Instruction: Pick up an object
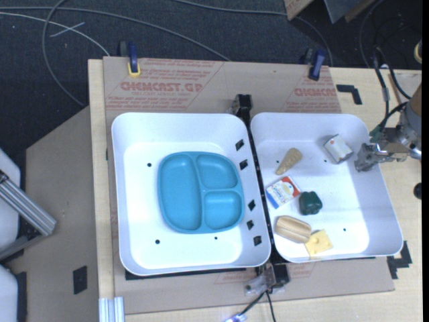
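While the gripper (pixel 367 159) hangs at the right bin's (pixel 375 210) far right edge, its jaw state cannot be told; a small white-grey block (pixel 338 147) lies just left of it, untouched.

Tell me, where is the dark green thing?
The green thing lies in the right bin, near its middle, just right of the small packet and above the bread roll.

Single fixed overhead camera, slanted down, both bins (pixel 127 180) framed.
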`<state>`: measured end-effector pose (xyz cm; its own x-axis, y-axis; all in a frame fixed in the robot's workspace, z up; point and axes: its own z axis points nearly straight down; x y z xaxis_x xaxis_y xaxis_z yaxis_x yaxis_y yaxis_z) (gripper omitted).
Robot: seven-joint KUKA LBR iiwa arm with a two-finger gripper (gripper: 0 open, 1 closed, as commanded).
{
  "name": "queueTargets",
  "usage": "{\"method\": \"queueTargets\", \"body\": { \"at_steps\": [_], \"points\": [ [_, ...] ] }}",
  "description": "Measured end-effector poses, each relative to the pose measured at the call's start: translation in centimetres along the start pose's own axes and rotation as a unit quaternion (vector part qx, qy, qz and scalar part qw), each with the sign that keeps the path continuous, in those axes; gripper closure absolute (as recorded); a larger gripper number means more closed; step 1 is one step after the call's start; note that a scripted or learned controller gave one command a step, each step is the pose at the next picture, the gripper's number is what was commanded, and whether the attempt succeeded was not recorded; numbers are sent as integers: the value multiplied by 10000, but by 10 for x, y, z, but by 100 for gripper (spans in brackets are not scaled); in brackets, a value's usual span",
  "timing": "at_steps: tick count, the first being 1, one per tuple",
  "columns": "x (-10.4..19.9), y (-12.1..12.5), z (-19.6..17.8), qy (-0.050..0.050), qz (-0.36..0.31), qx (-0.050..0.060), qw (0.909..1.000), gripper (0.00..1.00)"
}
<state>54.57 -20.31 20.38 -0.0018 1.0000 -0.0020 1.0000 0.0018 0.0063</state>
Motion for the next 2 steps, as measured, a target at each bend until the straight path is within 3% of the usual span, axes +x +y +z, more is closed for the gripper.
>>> {"method": "queueTargets", "body": {
  "at_steps": [1,2],
  "points": [
    [0,1,-22,5,2,11,10000,100],
    [54,-4,-12,30,-18,43,10000,100]
  ]
}}
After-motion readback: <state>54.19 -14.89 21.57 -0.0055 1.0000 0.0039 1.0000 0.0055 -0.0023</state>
